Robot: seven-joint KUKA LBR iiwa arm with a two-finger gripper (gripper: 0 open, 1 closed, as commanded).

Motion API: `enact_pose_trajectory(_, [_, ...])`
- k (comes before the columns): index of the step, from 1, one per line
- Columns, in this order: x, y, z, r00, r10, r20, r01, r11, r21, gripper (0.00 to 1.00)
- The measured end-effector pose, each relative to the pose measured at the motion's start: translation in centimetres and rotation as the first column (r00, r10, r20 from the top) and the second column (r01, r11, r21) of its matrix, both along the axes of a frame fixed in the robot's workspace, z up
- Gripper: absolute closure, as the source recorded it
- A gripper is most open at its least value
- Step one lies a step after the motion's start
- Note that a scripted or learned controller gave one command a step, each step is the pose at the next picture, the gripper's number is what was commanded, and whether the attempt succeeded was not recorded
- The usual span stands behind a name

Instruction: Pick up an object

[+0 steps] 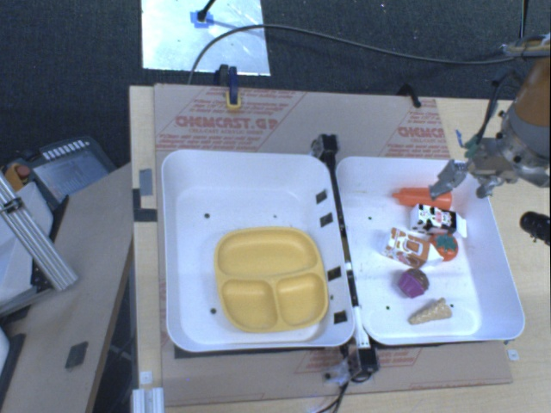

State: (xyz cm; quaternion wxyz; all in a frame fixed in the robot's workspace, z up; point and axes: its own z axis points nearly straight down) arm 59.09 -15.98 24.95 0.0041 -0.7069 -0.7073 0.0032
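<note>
The right bin (370, 231) holds several small objects. An orange carrot (415, 197) lies near its back. A black-and-white box (436, 219) sits beside it, then a small patterned carton (407, 245) and an orange-and-teal ball (445, 247). Closer to the front lie a purple piece (412, 283) and a tan cone (430, 312). My gripper (465, 177) hangs over the bin's back right corner, just right of the carrot, its two fingers spread apart and nothing between them.
The left bin (185, 196) holds a yellow divided plate (269, 278). A black divider clip strip (337, 231) runs between the bins. A metal plate (202, 22) with a cable lies behind the bench, and grey equipment (52, 205) stands at the left.
</note>
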Motion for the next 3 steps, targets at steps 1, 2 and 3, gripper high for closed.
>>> enact_pose_trajectory(1, [0.2,0.1,0.7,1.0,0.003,0.011,-0.003,1.0,-0.002,0.0])
enact_pose_trajectory(2, [0.3,0.1,-5.5,1.0,0.001,0.009,-0.001,1.0,-0.001,0.0])
enact_pose_trajectory(3, [0.9,0.7,-9.8,1.0,0.003,0.013,-0.003,1.0,-0.002,0.0])
